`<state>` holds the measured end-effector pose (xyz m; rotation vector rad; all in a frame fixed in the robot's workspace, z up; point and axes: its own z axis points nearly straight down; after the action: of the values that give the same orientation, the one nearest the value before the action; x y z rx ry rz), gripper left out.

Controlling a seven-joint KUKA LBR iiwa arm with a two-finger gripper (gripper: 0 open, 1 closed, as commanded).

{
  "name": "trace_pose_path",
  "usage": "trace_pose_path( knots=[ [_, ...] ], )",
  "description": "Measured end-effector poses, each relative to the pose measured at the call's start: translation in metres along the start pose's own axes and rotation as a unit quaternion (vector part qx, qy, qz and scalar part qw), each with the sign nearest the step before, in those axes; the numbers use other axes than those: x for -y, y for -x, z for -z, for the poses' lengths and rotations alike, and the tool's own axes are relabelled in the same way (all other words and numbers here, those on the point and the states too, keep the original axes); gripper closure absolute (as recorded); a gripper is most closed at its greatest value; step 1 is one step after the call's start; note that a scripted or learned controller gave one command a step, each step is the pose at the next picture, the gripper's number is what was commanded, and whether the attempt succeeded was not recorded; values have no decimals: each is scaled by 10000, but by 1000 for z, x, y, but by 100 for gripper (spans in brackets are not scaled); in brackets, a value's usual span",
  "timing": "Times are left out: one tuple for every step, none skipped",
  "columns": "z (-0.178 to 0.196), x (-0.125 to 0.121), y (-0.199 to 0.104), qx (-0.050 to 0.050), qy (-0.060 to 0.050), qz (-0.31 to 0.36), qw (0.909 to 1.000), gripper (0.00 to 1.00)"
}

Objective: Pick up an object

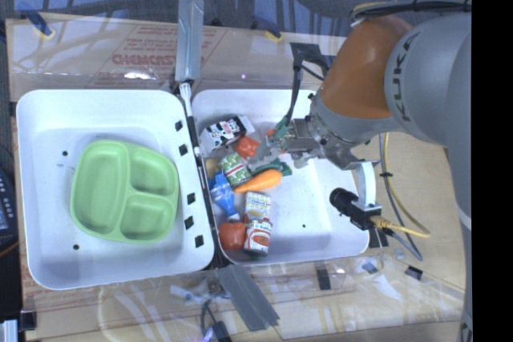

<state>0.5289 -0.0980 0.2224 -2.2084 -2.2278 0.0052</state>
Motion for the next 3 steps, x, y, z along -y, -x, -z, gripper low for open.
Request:
trace_pose_path(
  knots=[
    [-116,-9,38,11,37,45,10000,0],
    [-131,-47,50,0,15,103,9999,0],
    [-121,-47,50,3,6,128,9999,100]
  ],
)
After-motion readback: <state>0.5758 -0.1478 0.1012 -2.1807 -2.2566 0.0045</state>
